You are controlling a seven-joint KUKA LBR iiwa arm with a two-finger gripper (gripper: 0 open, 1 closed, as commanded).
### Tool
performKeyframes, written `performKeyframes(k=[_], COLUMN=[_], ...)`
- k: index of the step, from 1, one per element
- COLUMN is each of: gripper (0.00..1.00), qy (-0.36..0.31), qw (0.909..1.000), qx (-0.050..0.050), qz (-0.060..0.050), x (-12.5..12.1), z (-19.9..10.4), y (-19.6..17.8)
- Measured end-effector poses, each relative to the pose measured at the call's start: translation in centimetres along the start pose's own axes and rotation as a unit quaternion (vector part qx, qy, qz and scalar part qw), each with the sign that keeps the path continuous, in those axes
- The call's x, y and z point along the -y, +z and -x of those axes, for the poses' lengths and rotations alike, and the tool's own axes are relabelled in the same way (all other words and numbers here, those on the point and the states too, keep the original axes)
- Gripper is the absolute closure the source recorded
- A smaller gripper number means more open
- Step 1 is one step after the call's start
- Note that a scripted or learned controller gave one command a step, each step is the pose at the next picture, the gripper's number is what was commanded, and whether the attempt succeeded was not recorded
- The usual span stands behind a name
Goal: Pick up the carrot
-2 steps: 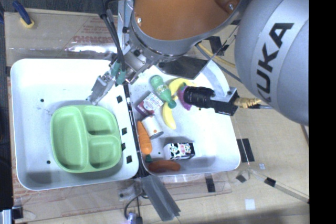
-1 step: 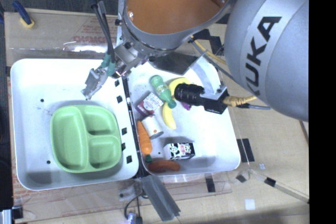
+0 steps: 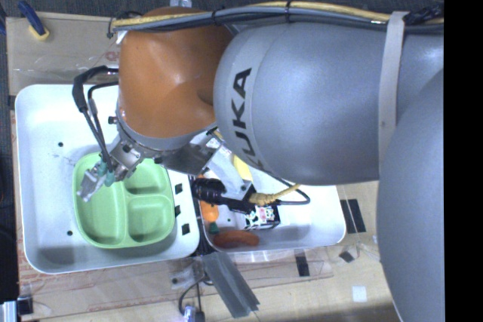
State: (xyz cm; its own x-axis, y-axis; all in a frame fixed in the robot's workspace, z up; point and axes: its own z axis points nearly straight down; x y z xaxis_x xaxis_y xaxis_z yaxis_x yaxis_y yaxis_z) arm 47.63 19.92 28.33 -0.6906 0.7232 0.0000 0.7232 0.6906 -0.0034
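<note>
Because the gripper [image 3: 96, 181] hangs over the green tray [image 3: 124, 207] in the left bin [image 3: 38, 162], at the tray's upper left corner, it is poorly placed for the task; whether it is spread or closed I cannot tell. Right of the tray, past the divider, the carrot [image 3: 235, 239] lies low in the right bin [image 3: 317, 237], well apart from the gripper, so the arm [image 3: 302, 79] must cross over.

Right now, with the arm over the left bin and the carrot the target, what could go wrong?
1. The gripper sits over the green divided tray in the left bin, while the carrot seems to lie in the right bin; closing here would likely miss it.
2. The arm covers much of the right bin, so the carrot's exact pose is hard to judge.
</note>
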Motion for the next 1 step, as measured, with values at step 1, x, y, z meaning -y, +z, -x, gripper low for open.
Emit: performKeyframes(k=[1], gripper=[0.00], qy=[0.091], qw=[0.9958], qx=[0.000], qz=[0.002], x=[-0.84], z=[-1.03], y=[-15.96])
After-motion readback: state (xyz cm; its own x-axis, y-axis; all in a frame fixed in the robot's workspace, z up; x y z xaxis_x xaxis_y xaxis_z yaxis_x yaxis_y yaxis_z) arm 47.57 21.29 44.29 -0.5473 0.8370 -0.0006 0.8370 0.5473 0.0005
